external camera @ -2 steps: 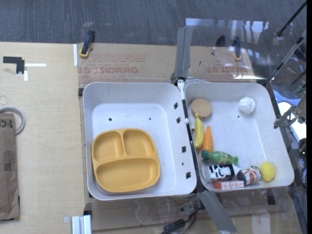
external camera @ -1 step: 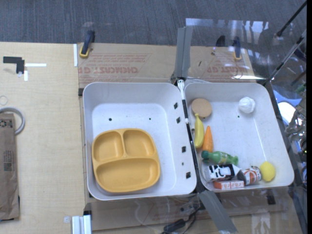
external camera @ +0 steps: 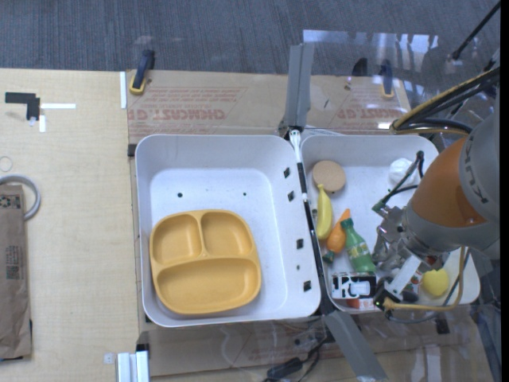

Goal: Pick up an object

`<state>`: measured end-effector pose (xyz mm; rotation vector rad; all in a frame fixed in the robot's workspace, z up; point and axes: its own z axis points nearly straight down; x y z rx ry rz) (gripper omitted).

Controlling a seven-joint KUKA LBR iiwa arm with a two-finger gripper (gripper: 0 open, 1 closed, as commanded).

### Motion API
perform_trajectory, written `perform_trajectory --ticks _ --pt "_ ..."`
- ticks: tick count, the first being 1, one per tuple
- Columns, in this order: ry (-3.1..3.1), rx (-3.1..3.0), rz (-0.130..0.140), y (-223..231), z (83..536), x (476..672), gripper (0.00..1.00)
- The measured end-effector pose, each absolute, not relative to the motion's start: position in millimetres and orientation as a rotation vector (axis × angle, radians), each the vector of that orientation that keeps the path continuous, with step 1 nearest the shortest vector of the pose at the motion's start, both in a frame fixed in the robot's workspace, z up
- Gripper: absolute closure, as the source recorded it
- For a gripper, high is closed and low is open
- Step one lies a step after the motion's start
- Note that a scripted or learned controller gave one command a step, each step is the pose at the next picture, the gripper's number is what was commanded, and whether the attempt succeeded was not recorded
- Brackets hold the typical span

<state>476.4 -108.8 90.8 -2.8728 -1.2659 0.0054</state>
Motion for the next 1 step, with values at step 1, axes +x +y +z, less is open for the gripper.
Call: perform_trajectory --ticks 1 --pt "-1.137 -2.927 0.005 -96.4 90.8 476.2 1.0"
